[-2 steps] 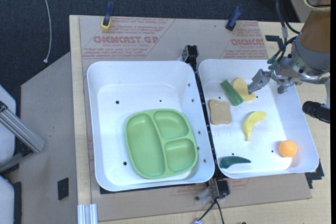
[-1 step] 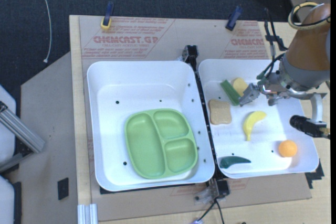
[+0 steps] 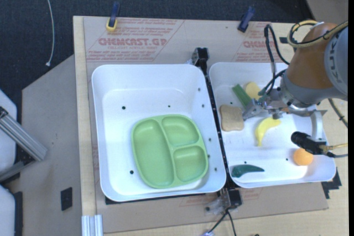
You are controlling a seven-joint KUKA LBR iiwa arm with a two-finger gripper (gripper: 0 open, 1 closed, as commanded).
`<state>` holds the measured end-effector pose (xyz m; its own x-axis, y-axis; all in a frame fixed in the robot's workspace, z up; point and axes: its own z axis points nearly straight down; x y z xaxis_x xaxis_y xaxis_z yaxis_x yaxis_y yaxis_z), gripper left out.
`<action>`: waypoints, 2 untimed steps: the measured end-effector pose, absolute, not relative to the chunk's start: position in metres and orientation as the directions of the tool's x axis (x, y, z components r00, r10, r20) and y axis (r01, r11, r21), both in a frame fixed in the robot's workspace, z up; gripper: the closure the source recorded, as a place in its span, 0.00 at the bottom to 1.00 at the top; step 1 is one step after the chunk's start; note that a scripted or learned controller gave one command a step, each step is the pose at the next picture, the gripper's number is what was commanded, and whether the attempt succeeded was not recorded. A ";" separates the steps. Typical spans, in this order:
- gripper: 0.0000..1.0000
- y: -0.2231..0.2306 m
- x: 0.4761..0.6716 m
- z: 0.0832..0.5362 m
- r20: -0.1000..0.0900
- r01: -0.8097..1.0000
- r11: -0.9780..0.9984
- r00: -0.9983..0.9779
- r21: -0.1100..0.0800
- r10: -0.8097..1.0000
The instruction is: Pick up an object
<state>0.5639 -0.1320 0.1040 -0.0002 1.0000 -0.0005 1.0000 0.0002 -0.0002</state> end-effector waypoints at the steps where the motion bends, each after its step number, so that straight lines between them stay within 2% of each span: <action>1: 0.00 -0.132 0.565 0.087 0.002 1.000 0.000 0.000 -0.001 1.000; 2: 1.00 -0.132 0.567 0.099 0.001 1.000 0.000 0.000 0.007 1.000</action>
<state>0.5670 -0.1316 0.0990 0.0003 1.0000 0.0008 1.0000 -0.0003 0.0068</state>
